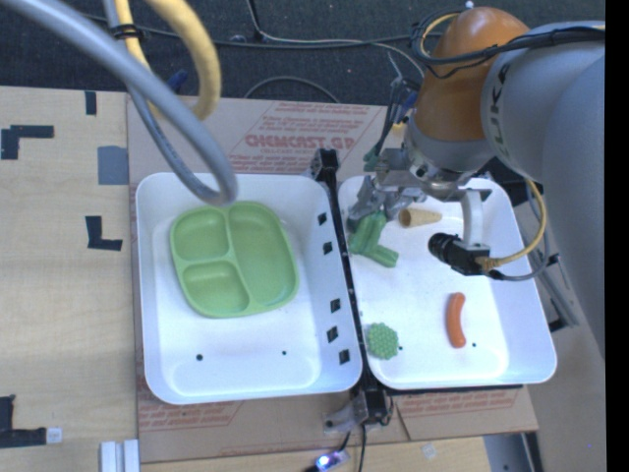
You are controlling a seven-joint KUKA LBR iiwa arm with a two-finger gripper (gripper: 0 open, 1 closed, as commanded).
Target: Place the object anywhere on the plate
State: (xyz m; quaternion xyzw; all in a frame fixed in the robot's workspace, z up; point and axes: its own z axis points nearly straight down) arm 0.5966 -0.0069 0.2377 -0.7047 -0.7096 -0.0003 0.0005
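**Pincer low over green piece, plate not yet loaded**

Pincer point(376, 207) sits at far-left corner of right bin point(521, 362), right on top of a green object point(371, 240), prob. the task item. Fingers seem to come down around its upper end, but can't tell whether they're wide, narrow or actually clamping; wrist hardware blocks the view. Obj looks to rest on bin floor, tilted, close to the divider btw bins.

Other stuff in right bin: beige cone-ish piece point(421, 216) just right of pincer, orange sausage point(457, 320) nearer and to the right, green bumpy ball point(382, 340) near the divider, near side.

Green sectioned plate point(234, 259) is in left bin point(157, 362), nothing on it.

Progress est.: early, at grasp stage. Left to do: secure grip, lift, carry left across divider, release on plate.
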